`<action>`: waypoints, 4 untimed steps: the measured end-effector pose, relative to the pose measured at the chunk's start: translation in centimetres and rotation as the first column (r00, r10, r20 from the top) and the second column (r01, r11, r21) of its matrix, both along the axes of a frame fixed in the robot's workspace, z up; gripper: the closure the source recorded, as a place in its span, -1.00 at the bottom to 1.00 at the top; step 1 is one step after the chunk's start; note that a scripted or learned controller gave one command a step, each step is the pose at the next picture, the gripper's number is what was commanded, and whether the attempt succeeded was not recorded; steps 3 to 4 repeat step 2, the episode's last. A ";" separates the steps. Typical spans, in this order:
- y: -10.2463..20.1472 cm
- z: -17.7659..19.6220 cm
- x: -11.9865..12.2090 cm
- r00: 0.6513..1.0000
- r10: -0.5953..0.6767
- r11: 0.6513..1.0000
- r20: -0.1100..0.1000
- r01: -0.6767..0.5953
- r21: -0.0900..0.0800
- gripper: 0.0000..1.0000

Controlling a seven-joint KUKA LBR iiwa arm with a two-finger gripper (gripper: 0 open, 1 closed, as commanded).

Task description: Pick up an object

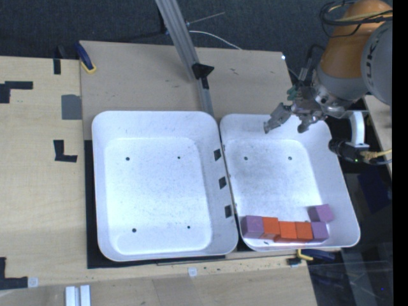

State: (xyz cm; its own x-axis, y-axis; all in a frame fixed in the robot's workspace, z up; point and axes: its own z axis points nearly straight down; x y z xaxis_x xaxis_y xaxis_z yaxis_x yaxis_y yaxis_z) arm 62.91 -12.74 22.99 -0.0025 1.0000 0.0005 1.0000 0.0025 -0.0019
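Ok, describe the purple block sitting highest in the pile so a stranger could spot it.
Take the right bin and follow its near edge to the row of blocks in the right corner. The purple block sits at the right end, set back above the row, unlike the orange blocks beside it.

A short row of small foam-like blocks lies along the near edge of the right-hand shallow white bin (pixel 331 171), pressed into its near right corner. From left to right: a purple cube (pixel 253 225), an orange block (pixel 270 227), a second, wider orange block (pixel 295 231), and a purple block (pixel 319 231) at the row's right end. Another purple block (pixel 321 213) sits just behind that end, touching it. All rest flat on the bin floor, packed side by side.
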 end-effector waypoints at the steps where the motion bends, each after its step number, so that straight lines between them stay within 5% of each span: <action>1: 9.5 -4.0 -0.7 1.000 0.006 1.000 -0.003 -0.006 0.002 -1.00; 2: 16.1 -3.8 -1.0 1.000 0.006 1.000 -0.002 -0.006 0.002 -1.00; 4: 16.1 -3.8 -1.0 1.000 0.006 1.000 -0.002 -0.006 0.002 -1.00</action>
